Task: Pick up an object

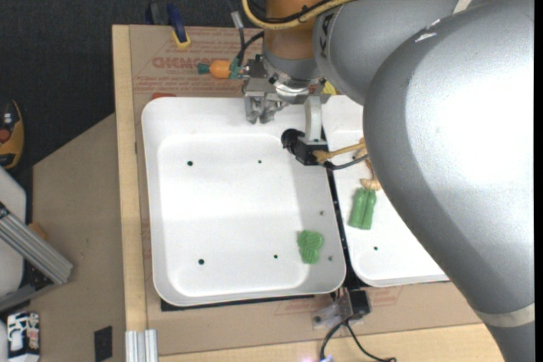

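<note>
tool (257, 108) at far rim of left shallow white plastic bin (170, 208) | small green lumpy object (310, 247) well apart, near corner | green oblong block (363, 208) in right bin (399, 267)

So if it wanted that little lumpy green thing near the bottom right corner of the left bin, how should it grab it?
Probably straight down from above, fingers closing across the small lumpy green object at its narrower left-right width. It lies low on the left white bin floor, close to the right wall, so side approaches look cramped. The gripper is at the far rim.
</note>
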Tool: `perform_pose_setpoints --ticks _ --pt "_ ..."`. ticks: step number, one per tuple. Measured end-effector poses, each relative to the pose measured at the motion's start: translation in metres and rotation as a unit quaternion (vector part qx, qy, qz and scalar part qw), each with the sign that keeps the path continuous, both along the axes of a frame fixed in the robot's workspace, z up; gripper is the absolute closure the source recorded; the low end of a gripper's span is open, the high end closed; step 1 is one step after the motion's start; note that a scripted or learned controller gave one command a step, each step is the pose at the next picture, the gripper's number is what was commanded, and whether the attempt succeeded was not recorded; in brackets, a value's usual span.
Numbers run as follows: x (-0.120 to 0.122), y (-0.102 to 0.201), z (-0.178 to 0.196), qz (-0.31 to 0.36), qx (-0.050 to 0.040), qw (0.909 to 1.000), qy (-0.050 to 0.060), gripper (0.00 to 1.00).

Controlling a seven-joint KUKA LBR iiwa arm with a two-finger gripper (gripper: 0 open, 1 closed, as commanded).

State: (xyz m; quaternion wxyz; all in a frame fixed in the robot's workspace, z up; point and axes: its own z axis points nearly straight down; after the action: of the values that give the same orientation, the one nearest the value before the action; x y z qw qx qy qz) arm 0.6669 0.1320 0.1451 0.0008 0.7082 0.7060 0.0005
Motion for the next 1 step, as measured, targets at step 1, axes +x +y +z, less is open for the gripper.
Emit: perform_pose_setpoints --ticks 1 --pt "-0.0009 -0.0378 0.0174 0.000 0.0002 1.0000 0.000 1.00"
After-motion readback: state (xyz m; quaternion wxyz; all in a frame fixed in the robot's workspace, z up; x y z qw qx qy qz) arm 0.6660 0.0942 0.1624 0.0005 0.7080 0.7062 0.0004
